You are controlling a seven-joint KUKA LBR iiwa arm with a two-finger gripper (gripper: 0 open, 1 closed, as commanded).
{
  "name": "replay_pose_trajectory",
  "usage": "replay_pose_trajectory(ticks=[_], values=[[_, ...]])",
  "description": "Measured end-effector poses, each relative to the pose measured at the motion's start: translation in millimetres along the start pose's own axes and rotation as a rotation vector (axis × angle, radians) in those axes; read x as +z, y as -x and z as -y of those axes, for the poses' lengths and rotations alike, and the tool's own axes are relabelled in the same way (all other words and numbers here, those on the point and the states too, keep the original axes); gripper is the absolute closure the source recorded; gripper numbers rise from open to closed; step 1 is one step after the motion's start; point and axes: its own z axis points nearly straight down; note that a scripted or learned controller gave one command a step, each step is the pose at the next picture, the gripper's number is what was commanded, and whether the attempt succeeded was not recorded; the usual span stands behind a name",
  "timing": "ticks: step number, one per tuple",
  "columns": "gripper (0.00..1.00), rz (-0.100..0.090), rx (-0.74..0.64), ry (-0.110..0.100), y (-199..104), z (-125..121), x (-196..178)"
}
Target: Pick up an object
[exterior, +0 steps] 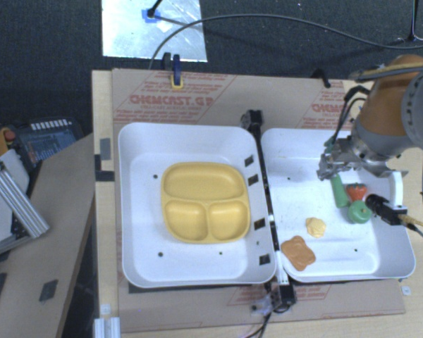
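In the camera view we see the gripper (333, 166) low over the right bin (296, 153), at its upper right part, just above the top end of a green object (338, 190) that lies lengthwise on the bin floor. We cannot tell whether the fingers are apart or together; the wrist body hides them. Nothing shows between them, so we judge that no object is held yet.

Beside the green object lie a red-orange piece (357, 191), touching or nearly touching it, and a round green piece (359, 212) just below. A small pale yellow item (315, 227) and an orange flat item (298, 253) sit apart, nearer the front left corner of that bin.

To do the step well, we would close across the narrow width of the green object, not along its length, and keep clear of the red-orange neighbour so it isn't dragged along.

The left bin (137, 189) holds a yellow divided tray (204, 201). Both bins rest on a cardboard sheet (197, 97) on the tabletop (102, 118). Beyond it, dark carpet (42, 34) carries a shiny metal plate (155, 20) and cables.
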Motion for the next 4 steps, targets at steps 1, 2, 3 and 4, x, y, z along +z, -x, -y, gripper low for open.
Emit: replay_pose_trajectory(ticks=[1,2,3,4], values=[[1.0,0.001,-0.001,0.002,0,0,-65],[1.0,0.001,-0.001,0.002,6,1,-128],[1.0,-0.002,-0.005,-0.004,-47,1,-112],[1.0,-0.003,-0.006,-0.003,-105,5,-117]])
